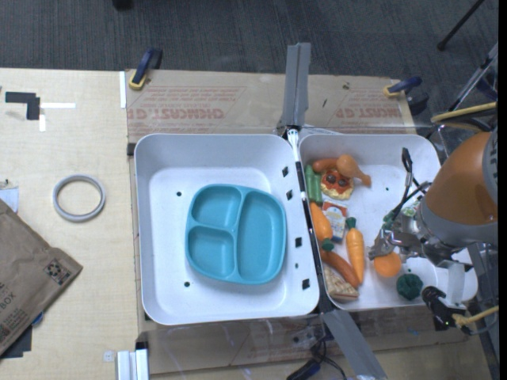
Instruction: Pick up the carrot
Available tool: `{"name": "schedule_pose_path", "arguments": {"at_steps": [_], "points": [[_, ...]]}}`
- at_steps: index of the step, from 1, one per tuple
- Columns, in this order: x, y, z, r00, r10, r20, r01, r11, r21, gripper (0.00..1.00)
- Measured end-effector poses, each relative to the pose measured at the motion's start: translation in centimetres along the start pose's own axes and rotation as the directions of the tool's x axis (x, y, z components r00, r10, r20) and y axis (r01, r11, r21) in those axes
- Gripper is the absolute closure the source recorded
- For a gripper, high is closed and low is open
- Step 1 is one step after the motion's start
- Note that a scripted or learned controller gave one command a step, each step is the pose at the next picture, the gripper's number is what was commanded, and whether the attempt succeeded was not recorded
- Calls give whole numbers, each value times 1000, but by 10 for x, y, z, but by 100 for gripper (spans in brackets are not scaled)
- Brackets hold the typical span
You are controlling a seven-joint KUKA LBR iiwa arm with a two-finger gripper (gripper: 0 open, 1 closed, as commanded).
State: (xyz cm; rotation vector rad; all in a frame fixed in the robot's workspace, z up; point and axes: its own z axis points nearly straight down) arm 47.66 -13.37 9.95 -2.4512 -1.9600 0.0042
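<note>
In the right bin (372,142), a tapered orange carrot (355,251), green-topped

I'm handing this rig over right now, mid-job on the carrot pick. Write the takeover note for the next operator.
Pincer: low in the right bin, by an orange round fruit; whether it is open or shut cannot be told.
Carrot: lying in the right bin just left of the pincer, among other toy food; nothing shows it gripped.
Left bin: holds a blue divided plate.
Done: arm is in the right bin beside the carrot.
Left: grasp the carrot and lift it out.
</note>
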Motion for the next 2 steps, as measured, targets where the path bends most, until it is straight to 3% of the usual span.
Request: {"name": "schedule_pose_path", "arguments": {"at_steps": [1, 2], "points": [[57, -12, -105, 946, -325, 2, 325, 946, -4, 100], [116, 2, -90, 1000, -15, 2, 15, 1000, 1, 100]]}}
